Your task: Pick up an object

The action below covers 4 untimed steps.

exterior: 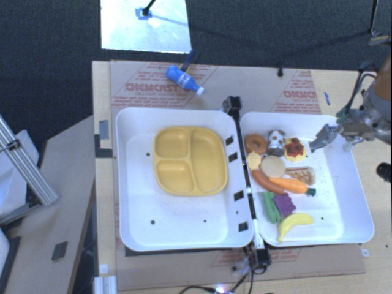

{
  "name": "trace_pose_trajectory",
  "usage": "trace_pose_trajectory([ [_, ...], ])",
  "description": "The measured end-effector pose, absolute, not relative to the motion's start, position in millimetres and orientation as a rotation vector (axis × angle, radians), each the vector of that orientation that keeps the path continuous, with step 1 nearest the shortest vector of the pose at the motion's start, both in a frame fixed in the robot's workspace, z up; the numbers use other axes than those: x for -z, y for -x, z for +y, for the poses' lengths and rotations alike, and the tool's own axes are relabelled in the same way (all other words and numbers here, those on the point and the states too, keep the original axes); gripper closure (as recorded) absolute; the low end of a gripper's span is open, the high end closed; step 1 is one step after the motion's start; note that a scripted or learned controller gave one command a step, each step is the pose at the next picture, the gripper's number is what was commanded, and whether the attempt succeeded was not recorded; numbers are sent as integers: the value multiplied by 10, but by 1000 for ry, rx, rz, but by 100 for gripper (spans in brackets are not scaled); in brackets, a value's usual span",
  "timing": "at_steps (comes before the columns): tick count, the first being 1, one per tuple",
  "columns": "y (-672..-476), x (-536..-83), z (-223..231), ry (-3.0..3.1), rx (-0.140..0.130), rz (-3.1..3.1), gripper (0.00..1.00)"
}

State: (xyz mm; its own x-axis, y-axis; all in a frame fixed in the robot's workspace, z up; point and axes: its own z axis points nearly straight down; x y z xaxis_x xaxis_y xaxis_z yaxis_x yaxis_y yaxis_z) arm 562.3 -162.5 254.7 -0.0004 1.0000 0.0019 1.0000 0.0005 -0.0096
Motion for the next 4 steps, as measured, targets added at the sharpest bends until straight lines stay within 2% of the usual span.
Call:
trace_pose_trajectory([
  [1,-5645,-2609,-1623,2219,1,-2226,0],
  [4,-5717,-878,-1542,2221,3,-2222,0],
])
